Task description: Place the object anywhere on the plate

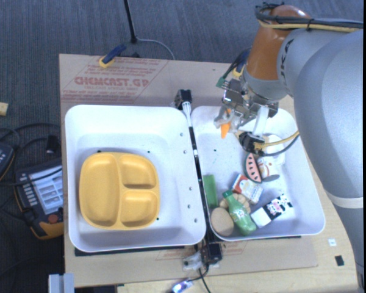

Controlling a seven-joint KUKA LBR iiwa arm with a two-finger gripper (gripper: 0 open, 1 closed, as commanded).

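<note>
Gripper [232, 122] is sitting over the upper part of the right bin [305, 221], and we're seeing a small orange object [223, 127] right at its fingertips. It looks pinched between the fingers, but the view is coarse there, so we're only calling it a probable grasp.

Working near to far. Closest to the camera in the right bin we're seeing a tan round item [221, 222], a green bottle [240, 214], and a black-and-white cow toy [276, 207]. Just behind those, a green stick [209, 191] is lying along the divider, beside a small printed packet [249, 190], with a watermelon slice [253, 166] a bit further back. Then the gripper and orange piece, near the far edge of that bin.

In the left bin [73, 133], the yellow plate [118, 189] is lying flat toward the near side, three compartments, nothing on it. It's well apart from the gripper, across the divider.

Step in hand, as we're reading it: the pick is just finishing and transport isn't started, since the orange piece is hanging over the right bin, not yet near the plate.

Next move is calling for a lift clear of the bin wall, a traverse left and toward the camera, then a descent over any compartment before releasing. We're flagging the grasp as the weak point: a small piece held at the tips could slip during the traverse.
</note>
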